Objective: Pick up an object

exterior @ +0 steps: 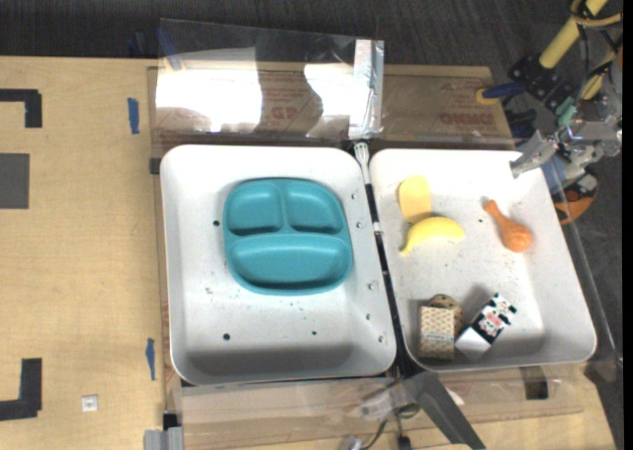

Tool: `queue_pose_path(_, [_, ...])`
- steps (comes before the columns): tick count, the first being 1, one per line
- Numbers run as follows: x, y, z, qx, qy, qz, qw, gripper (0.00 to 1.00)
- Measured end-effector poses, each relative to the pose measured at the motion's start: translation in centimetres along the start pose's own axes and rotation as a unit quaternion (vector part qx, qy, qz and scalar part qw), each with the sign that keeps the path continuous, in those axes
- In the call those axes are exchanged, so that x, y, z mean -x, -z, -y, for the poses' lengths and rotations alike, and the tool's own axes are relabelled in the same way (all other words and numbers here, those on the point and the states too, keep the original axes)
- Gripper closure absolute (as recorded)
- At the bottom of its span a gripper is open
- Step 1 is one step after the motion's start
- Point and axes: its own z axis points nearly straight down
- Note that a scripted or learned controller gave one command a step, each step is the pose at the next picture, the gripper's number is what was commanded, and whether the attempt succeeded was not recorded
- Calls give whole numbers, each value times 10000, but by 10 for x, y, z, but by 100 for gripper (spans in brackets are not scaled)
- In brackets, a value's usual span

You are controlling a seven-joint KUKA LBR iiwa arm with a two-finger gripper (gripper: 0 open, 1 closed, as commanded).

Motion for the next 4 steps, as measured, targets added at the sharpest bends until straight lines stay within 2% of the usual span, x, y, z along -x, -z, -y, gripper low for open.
queue_pose_path(1, [20, -132, 16, -49, -381, -39, 9993, 0])
queue_pose_path(2, [-1, -177, -48, 21, -471, -26, 9989, 0])
queue_pose_path(3, [-95, -178, -60, 12, 287, -13, 9996, 0])
queue_pose_path(4, [-105, -176, -6, 3, 7, -2, 10000, 0])
